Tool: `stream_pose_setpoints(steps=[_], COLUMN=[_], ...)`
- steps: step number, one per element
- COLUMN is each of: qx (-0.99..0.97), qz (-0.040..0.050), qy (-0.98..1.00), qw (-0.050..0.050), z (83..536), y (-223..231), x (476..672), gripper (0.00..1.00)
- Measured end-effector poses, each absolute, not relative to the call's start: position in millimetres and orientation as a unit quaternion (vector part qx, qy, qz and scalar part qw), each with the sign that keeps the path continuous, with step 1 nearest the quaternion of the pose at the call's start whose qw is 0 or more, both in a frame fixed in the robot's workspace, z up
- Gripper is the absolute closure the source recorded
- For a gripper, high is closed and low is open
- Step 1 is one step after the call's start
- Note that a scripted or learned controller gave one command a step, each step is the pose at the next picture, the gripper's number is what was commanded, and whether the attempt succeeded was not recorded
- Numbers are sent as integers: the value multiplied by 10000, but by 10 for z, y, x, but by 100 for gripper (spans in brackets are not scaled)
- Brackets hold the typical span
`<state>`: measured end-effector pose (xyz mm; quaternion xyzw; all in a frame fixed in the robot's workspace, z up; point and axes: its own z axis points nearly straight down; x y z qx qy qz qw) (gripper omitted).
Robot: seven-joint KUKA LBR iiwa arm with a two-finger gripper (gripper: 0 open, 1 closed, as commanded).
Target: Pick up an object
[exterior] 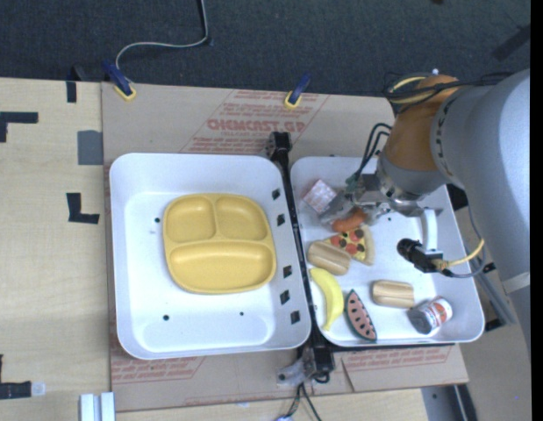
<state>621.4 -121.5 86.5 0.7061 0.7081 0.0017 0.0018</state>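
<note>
One fixed camera looks down at a slant on both bins (122,235).

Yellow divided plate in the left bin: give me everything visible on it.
The yellow divided plate looks like matte plastic, a rounded rectangle with three compartments: two small ones at the far side, one wide one nearer the camera. It lies flat, slightly rotated, on the floor of the left bin, roughly centred. No other object touches it.

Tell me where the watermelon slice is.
The watermelon slice lies in the right bin near its front edge, just right of the banana and left of the can.
</note>
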Motion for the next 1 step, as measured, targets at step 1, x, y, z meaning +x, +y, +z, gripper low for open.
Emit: stream_pose_setpoints(steps=[1], qx=[7062], qz=[13], qy=[7080], qw=[34], z=[968], y=[-1226], x=[6215], gripper=[100])
